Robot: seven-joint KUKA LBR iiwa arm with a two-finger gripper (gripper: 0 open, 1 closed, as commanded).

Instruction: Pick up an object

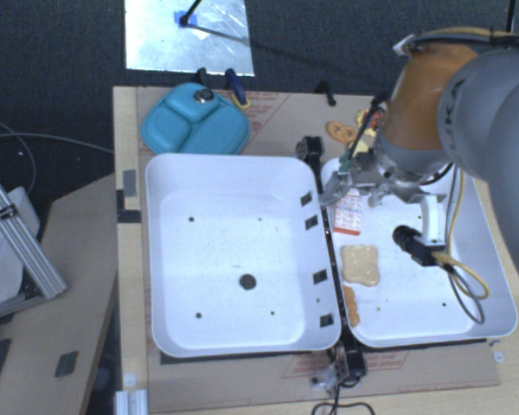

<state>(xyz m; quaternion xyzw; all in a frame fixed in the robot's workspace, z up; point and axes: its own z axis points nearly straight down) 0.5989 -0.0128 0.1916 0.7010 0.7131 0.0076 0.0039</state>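
The tool [353, 182] hangs low in the right bin [467, 318], directly over a red-and-white packet [349, 215]; whether it is clenched cannot be told. A toast slice [361, 264] lies just below.

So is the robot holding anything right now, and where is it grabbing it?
Can't tell. The gripper hangs over the red-and-white packet in the right bin, hiding any hold.

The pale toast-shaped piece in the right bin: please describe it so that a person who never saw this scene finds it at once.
Start at the right white bin, under the grey and orange arm. Near that bin's left wall, below the red-and-white packet, lies the toast-shaped piece. It is pale tan, flat and squarish, wider than the small orange-brown piece just below it.
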